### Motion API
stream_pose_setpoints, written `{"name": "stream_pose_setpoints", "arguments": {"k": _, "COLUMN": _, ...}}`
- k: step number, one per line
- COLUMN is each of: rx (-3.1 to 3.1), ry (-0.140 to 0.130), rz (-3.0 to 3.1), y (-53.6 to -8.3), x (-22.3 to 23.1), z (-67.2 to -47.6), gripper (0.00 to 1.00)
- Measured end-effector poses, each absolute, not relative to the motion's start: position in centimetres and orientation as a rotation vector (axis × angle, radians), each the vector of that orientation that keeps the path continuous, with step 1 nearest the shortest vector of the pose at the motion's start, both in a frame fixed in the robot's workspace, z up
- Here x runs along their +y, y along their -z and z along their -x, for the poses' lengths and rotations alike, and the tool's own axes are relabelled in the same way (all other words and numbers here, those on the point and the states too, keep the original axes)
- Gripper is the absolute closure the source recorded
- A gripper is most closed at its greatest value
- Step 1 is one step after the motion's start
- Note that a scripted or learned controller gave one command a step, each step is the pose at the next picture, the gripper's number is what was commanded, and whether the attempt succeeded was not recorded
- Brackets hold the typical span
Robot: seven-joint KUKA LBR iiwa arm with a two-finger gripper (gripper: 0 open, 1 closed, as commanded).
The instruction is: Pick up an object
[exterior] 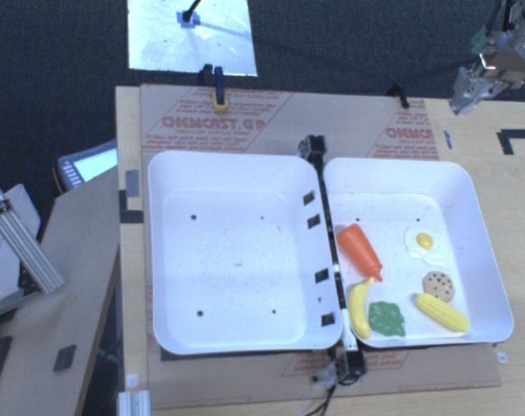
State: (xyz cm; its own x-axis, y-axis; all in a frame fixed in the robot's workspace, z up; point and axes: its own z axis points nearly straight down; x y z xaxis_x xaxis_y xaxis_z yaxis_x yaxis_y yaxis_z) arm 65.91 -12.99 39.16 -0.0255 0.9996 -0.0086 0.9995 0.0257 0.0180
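The gripper (467,94) hangs above the desk; its opening I cannot tell. The carrot (359,249) looks light, stiff, slippery: grasp mid-body

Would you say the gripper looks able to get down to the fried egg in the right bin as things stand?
Probably yes. The fried egg lies flat on open floor in the right bin, apart from its neighbours, with nothing over it. The gripper hangs beyond the bin's far right corner.

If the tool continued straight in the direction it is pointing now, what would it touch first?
The tool sits above the bench's back right corner and points down and slightly left. It would probably meet the bare bench board behind the right bin, not the toys inside. Depth is unclear from this single view.
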Motion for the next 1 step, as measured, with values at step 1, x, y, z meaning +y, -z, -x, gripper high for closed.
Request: {"name": "stream_pose_setpoints", "arguments": {"k": 1, "rx": 2.239, "ry": -0.013, "rz": -2.171, "y": -40.32, "x": -12.96, "z": -65.97, "gripper": 1.0}}
